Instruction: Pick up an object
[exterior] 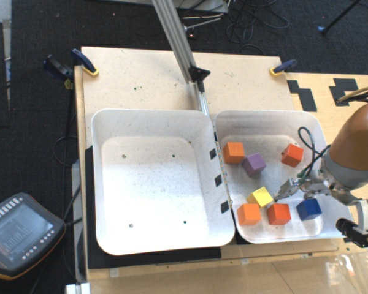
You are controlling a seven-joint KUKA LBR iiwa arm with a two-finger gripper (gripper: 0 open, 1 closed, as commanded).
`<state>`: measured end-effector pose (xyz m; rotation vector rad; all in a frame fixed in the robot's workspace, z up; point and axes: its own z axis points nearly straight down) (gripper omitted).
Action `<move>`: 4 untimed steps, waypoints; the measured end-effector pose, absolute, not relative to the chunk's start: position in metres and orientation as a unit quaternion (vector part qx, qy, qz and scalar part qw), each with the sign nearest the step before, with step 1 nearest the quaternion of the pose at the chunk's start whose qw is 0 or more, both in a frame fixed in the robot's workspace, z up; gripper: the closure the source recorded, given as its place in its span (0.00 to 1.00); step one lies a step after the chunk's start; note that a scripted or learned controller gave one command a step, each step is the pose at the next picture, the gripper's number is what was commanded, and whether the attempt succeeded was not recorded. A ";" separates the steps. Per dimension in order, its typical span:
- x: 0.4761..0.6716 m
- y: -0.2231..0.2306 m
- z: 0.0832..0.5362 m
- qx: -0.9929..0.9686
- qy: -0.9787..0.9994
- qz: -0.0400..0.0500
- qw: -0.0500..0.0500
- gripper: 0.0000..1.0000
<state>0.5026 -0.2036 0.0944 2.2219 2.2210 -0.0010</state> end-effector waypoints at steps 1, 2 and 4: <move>0.503 -0.204 0.106 0.707 0.707 0.001 0.001 1.00; 0.500 -0.205 0.168 0.707 0.708 0.001 0.003 1.00; 0.501 -0.205 0.264 0.706 0.708 0.001 0.004 1.00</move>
